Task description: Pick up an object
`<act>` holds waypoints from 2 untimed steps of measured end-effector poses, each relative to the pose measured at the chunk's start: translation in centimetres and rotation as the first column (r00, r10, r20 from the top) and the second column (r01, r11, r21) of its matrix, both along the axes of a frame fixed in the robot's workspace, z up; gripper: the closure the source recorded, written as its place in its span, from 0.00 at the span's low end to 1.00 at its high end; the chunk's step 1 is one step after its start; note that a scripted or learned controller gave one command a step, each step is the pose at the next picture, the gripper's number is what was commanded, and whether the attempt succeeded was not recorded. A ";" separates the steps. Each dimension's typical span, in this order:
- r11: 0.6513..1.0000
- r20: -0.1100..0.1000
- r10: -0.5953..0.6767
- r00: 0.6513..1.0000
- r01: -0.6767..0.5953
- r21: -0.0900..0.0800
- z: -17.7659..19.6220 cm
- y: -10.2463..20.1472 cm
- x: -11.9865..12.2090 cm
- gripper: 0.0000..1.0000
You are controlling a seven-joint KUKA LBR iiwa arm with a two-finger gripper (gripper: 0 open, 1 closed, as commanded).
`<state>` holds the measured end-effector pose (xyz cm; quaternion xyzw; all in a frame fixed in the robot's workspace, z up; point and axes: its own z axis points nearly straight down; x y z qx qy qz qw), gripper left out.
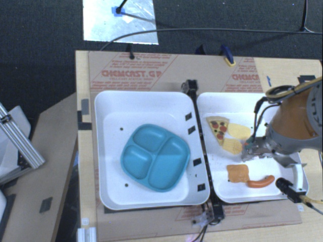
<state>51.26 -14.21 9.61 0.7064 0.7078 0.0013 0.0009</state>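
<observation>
The right bin (222, 100) holds a pizza slice (219, 127), a pale yellow cheese wedge (238, 131), a second yellowish piece (232, 145), an orange toast square (237, 173) and a red sausage (260, 181). My gripper (249, 150) is low in this bin, just right of the yellowish piece and above the toast. The arm's orange band (298, 117) rises behind it at the right. The wrist hides the fingertips.
The left bin (108, 135) bears a blue divided plate (154, 157). Black clips line the divider (196, 130) between the bins. A cardboard sheet (151, 69) lies under both. Cables loop near the wrist (262, 105).
</observation>
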 end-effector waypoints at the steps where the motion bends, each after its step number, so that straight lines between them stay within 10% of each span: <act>1: 1.000 0.002 0.002 1.000 -0.002 -0.002 6.1 -0.5 0.5 1.00; 2: 1.000 0.004 0.003 1.000 -0.003 -0.002 12.3 0.1 0.8 1.00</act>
